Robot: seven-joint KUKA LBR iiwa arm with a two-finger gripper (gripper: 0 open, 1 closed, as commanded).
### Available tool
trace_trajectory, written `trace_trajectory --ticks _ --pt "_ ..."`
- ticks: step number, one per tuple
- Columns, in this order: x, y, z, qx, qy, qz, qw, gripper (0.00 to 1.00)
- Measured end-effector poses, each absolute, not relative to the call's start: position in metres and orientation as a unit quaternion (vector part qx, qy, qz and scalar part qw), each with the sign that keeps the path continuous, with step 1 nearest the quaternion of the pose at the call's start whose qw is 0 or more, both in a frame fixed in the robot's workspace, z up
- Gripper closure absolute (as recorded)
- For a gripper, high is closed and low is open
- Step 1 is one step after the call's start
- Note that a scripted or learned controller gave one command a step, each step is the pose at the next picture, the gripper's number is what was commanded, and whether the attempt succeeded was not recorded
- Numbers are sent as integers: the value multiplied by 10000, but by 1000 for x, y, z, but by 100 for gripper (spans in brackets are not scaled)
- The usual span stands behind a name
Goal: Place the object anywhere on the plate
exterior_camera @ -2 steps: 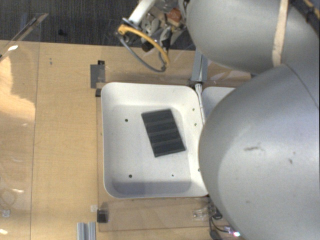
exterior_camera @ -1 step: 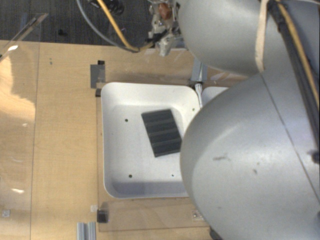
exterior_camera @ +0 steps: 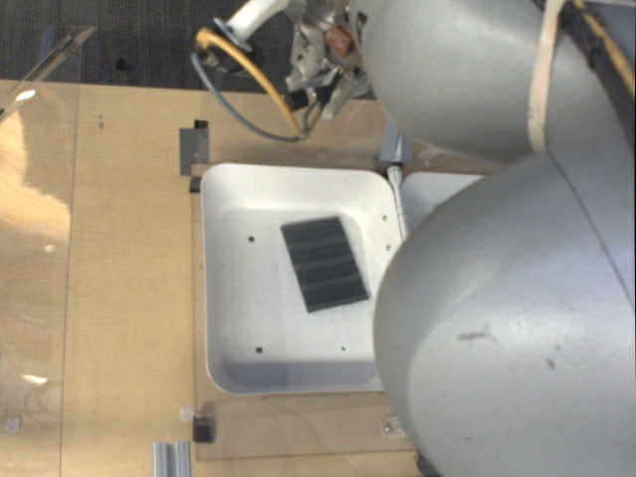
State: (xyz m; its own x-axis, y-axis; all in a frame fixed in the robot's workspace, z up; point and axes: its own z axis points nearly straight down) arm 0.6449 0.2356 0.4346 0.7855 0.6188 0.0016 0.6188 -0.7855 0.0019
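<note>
A dark grey ribbed rectangular plate (exterior_camera: pixel 325 263) lies flat in the left white bin (exterior_camera: pixel 234 296), slightly right of its middle and turned a little clockwise. My gripper (exterior_camera: pixel 316 73) hangs high at the top of the view, beyond the bin's far rim and well away from the plate. A small reddish-brown spot (exterior_camera: pixel 340 38) shows on the gripper assembly; whether it is an object or a part of the gripper is unclear. A yellow and a grey cable (exterior_camera: pixel 248 78) loop off to the gripper's left.
The arm's big grey links (exterior_camera: pixel 497 306) cover most of the right bin (exterior_camera: pixel 437 189), leaving just its far left corner showing. Wooden bench (exterior_camera: pixel 109 266) stretches left of the bins. Small black brackets (exterior_camera: pixel 197 145) sit at the left bin's corners.
</note>
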Motion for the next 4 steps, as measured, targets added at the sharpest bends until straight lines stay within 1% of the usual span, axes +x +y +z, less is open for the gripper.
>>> trace_trajectory --ticks 1,2,3,4 --pt "663 213 436 9855 1699 43 -4 100" --pt "657 235 434 9528 3035 0 8 100" --pt "660 236 435 9549 2969 9 3 100" --pt "658 234 436 9948 1014 51 -6 100"
